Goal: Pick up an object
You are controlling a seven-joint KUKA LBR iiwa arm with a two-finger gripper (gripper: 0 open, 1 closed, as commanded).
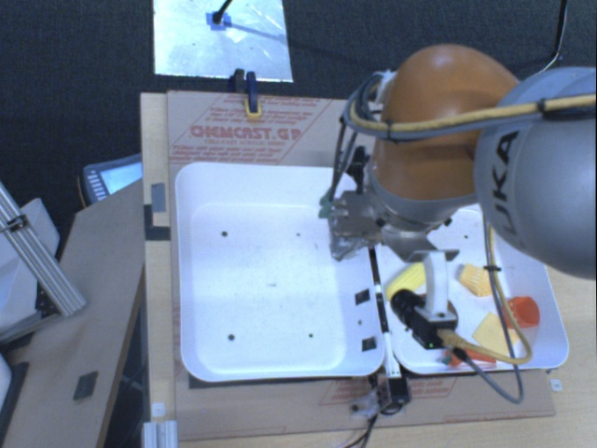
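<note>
At the near edge of the table (157, 343), the right bin (552, 342) holds all the loose things. A small red piece (468, 355) lies against its front wall. Just behind it is a yellow wedge (492, 330), with an orange piece (524, 311) beside that. A little farther back are a pale orange block (476, 280) and a yellow curved piece (406, 276), the latter near the seam between the bins. All of them rest on the bin floor, and none is lifted.

The gripper (348, 243) hangs over the seam, at the inner edge of the left bin (191, 278). That bin's floor shows bare white with a few dark dots. The gripper is apart from every piece, the yellow curved one being the closest. The arm's bulk hides its tip, so whether it is open or closed cannot be told, and nothing shows in its hold.

Judged from this, the pick is not yet done: reaching a piece, closing on it and lifting it all remain.

Beyond the bins lie a printed cardboard sheet (238, 131), a yellow clamp (250, 101) and a shiny square panel (221, 26).
</note>
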